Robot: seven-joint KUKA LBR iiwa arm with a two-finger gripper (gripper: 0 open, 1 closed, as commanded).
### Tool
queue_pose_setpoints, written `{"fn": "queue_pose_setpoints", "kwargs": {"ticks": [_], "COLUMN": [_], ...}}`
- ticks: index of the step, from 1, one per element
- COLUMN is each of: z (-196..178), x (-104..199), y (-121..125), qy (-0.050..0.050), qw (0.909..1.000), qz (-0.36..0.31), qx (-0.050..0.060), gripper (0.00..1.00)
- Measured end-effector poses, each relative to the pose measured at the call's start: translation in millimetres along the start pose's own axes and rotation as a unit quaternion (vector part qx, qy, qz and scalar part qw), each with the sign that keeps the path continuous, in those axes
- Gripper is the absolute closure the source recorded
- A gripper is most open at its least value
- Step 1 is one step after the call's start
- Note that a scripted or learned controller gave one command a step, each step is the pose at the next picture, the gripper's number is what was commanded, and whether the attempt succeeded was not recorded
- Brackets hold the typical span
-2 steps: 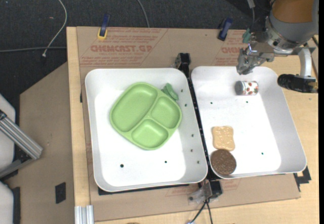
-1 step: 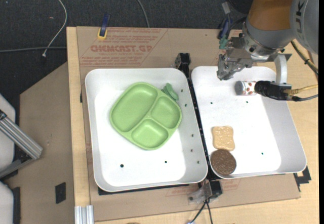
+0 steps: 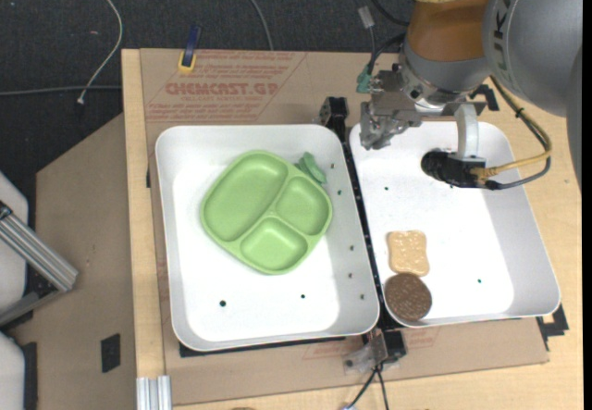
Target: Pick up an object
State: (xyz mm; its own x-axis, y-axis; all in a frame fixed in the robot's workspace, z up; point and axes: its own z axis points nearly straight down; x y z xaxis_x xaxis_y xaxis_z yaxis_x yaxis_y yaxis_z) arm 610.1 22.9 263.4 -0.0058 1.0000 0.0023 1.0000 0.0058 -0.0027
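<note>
tool (image 3: 378, 133) above right bin's (image 3: 518, 242) far-left corner, well apart from cookie (image 3: 408, 297)

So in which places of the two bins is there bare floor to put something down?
Left bin: a bare strip along the near edge, below the green divided plate. Right bin: open floor right of the tan cracker and brown cookie. Crowded: its far end, under the gripper.

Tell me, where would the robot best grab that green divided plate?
Probably by the raised outer rim of the green plate, coming straight down from above. It lies flat in the left bin, so only the thin edge or a divider ridge gives two fingers something to pinch.
</note>
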Motion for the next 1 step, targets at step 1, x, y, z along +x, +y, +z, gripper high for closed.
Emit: {"fn": "queue_pose_setpoints", "kwargs": {"ticks": [1], "z": [12.3], "x": [48.2], "y": [-5.1], "qy": [0.000], "qw": [1.0000], "qz": [0.000], "qx": [0.001], "gripper": [1.00]}}
